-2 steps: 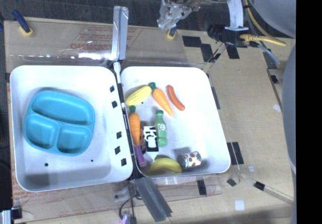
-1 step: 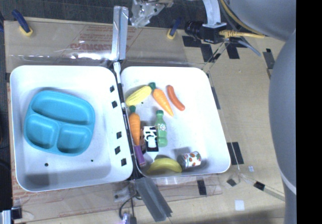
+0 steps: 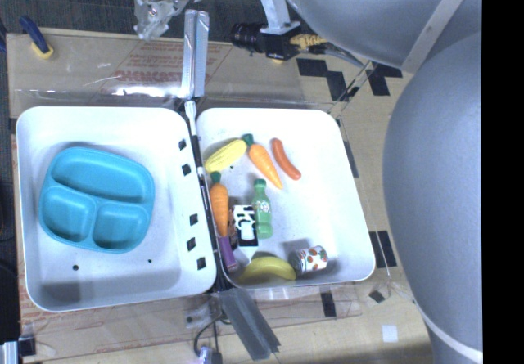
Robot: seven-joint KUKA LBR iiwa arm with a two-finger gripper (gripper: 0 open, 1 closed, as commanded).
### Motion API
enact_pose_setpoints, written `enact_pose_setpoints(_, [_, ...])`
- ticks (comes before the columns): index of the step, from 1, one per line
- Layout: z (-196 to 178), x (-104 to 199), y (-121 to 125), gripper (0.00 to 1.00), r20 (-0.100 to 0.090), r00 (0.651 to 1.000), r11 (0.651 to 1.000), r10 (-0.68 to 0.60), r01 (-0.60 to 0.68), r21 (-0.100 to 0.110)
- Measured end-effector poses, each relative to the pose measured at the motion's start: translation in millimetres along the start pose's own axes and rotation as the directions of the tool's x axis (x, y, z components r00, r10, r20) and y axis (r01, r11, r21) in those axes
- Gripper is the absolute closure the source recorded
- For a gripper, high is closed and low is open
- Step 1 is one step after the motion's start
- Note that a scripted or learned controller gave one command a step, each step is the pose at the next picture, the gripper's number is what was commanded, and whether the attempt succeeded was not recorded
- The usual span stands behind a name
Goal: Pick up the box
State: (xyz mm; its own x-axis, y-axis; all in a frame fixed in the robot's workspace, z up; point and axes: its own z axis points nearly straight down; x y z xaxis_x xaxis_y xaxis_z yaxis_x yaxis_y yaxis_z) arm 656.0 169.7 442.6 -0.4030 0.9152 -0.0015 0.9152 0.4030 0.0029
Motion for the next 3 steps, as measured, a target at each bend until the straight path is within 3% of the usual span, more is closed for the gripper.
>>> enact_pose_setpoints(1, [-11.2, 0.8, 0.8, 1.0, 0.001, 1.0, 1.0, -0.003, 0.003, -0.004])
enact_pose_setpoints(2, [0.3, 27.4, 12.5, 1.0, 0.0, 1.0, 1.0, 0.0, 0.0, 0.002])
enact_pose_setpoints(3, [-10.8, 27.3, 13.2, 1.0, 0.002, 1.0, 1.0, -0.003, 0.003, -0.002])
